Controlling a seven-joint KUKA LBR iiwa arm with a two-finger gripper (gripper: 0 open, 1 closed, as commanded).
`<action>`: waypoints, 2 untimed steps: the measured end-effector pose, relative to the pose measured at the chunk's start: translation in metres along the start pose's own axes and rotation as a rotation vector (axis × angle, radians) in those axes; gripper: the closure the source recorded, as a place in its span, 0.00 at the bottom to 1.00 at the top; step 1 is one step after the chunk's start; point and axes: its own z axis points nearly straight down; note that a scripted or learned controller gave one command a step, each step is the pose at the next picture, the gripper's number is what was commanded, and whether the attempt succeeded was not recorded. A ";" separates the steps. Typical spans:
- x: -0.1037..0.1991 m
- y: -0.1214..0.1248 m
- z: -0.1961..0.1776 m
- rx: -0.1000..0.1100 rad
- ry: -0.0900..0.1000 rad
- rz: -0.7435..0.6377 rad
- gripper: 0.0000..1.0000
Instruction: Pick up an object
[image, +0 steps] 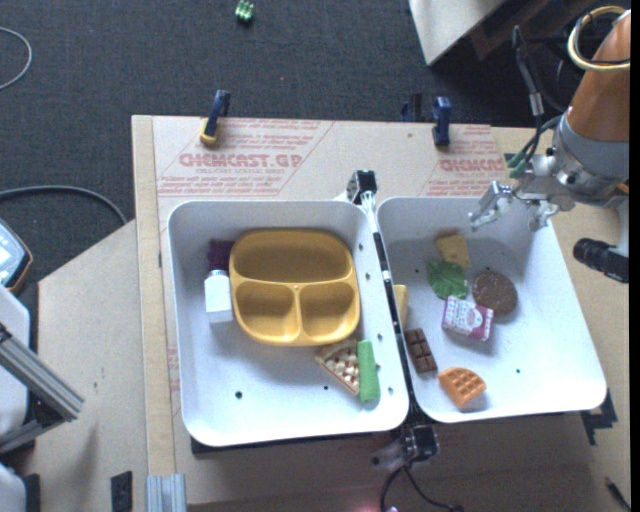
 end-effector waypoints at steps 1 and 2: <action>-0.005 0.008 0.054 0.006 0.001 0.000 0.00; -0.012 0.010 0.101 0.005 0.001 0.000 0.00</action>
